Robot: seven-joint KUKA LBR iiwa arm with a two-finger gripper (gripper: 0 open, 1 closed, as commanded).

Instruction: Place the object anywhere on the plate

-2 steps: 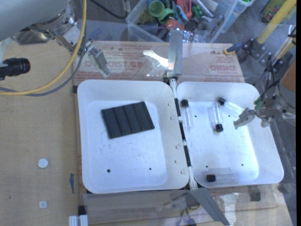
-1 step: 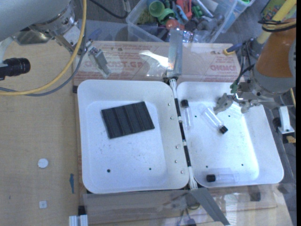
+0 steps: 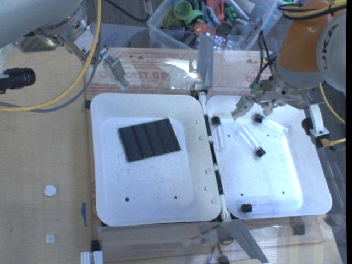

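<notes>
A dark ribbed rectangular plate [image 3: 149, 139] lies flat in the left bin [image 3: 110, 202]. Several clear vials with black caps lie in the right bin [image 3: 313, 202]: one [image 3: 218, 132] by the divider, one [image 3: 249, 139] near the middle, one [image 3: 273, 126] at the back, and one [image 3: 260, 207] at the front. My gripper [image 3: 254, 108] hangs over the back of the right bin, just above the rear vial's cap. It is open, and nothing sits between its fingers [image 3: 240, 108].
A clear tub of colourful toys [image 3: 220, 10] stands behind the bins. A grey post [image 3: 205, 65] rises at the back between them. Yellow and black cables [image 3: 82, 87] cross the bench at the left. A small white disc [image 3: 50, 190] lies on the wood.
</notes>
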